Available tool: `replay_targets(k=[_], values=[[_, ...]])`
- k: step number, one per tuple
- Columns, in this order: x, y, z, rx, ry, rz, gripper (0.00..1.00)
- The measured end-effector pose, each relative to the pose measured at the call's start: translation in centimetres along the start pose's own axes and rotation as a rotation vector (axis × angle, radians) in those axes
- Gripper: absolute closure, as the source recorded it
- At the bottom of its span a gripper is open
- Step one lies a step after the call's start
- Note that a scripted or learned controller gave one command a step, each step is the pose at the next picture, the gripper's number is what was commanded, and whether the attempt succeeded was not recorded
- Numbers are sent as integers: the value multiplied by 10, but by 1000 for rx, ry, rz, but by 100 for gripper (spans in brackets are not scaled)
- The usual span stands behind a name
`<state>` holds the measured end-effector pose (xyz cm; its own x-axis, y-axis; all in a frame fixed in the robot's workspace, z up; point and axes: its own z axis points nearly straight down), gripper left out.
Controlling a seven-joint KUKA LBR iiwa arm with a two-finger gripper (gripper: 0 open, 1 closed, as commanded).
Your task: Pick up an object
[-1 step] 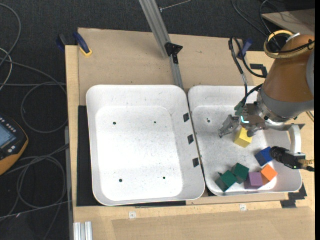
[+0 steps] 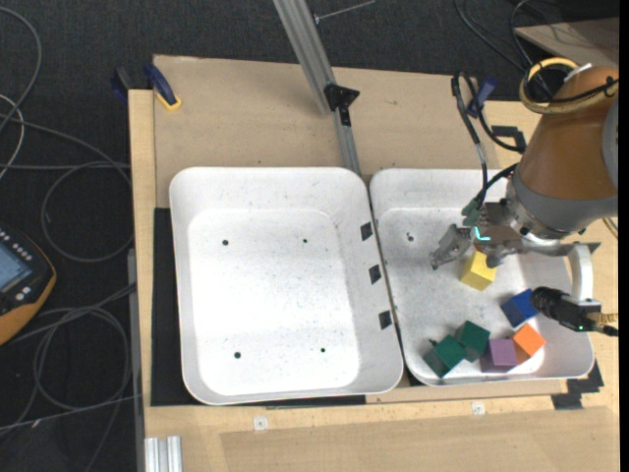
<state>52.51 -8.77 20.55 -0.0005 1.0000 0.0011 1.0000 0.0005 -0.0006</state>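
Observation:
My gripper (image 2: pixel 460 260) hangs over the middle of the right bin (image 2: pixel 413 200) and looks open, its left finger (image 2: pixel 442 254) splayed out toward the bin's left side. A yellow block (image 2: pixel 479 273) lies just below and to the right of the gripper, close to its right side; nothing shows clamped between the fingers. Further toward the front of the bin lie a blue block (image 2: pixel 519 306), an orange block (image 2: pixel 529 339), a purple block (image 2: pixel 502 353) and two dark green blocks (image 2: pixel 458 347).
The left bin (image 2: pixel 265 283) sits beside the right one, with black clips (image 2: pixel 373 273) along the shared rim. A grey metal pole (image 2: pixel 314 57) slants up from behind the bins. Cables run over the arm's wrist at the right.

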Motion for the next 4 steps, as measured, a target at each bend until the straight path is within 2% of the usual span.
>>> replay_targets(k=[2, 3, 4], values=[[3, 6, 89, 6, 1, 0, 0], [3, 5, 107, 4, 0, 0, 0], [3, 7, 95, 0, 1, 0, 100]])
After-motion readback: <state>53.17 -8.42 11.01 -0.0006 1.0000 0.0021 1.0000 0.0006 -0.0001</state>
